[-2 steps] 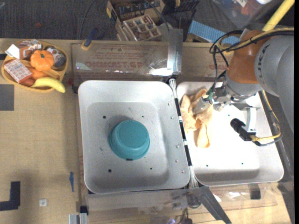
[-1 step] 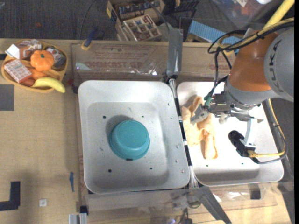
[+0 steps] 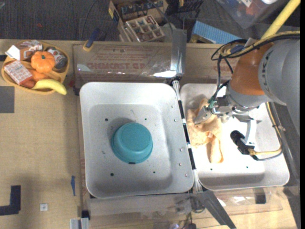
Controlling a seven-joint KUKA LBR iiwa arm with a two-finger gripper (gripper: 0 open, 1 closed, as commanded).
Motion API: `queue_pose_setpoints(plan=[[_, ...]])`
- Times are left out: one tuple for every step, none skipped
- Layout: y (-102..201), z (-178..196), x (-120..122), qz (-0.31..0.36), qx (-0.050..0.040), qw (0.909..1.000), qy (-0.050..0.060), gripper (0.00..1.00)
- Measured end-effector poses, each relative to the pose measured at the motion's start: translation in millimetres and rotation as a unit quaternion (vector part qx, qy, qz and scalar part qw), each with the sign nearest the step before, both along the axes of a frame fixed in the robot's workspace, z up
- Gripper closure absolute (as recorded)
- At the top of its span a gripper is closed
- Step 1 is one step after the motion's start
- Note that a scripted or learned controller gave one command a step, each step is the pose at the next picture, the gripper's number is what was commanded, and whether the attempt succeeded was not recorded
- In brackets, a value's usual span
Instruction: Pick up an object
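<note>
Your gripper (image 3: 210, 109) is over the tan cloth (image 3: 209, 132). The cloth's long part stretches down and away below it.

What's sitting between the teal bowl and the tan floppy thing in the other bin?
In the camera view, the adjoining bin walls separate the teal bowl from the tan floppy thing; on either side of them, just bare white bin floor.
</note>
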State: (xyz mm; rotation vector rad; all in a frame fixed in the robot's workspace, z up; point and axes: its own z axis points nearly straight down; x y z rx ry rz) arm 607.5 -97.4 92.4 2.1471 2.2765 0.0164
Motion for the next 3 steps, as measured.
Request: queue_pose_setpoints(plan=[[-3,-1,41,0.013,-0.0012,0.9999,0.001,0.00],[-14,0,-12,0.096,-0.0010,0.9953,0.001,0.00],[-15,11,-11,0.094,-0.0005,0.9955,-0.002,1.00]])
